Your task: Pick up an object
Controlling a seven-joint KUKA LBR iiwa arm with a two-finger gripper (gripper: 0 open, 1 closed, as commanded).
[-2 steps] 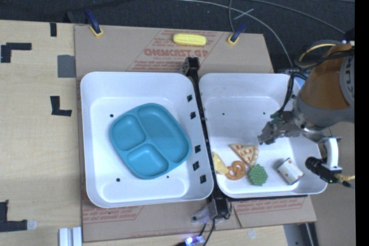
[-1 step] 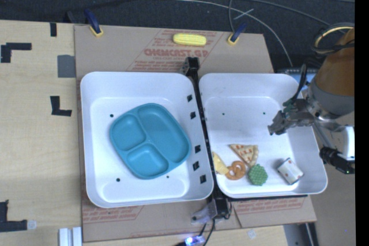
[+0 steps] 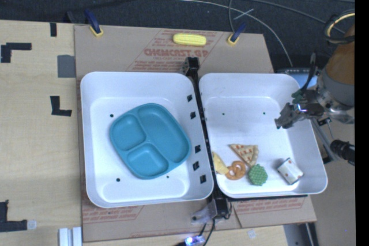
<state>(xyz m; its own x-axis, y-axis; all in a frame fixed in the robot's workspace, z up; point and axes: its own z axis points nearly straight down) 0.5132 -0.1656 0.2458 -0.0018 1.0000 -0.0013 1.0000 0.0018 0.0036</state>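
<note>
Bench: light wood top, marked with black shapes along the left side. Cardboard sheet: laid flat on the bench, printed in red, held at its far edge by two clamps. Two white bins set side by side on the sheet, touching: left bin, right bin. Yellow corn cob: laid on the sheet beyond the bins.

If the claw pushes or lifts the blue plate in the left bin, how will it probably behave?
The blue plate looks like rigid moulded plastic, so it would probably keep its shape. It lies flat and wide on the left bin, so a push would likely slide it rather than tip it. Its low, smooth rim may slip from the claw.
</note>
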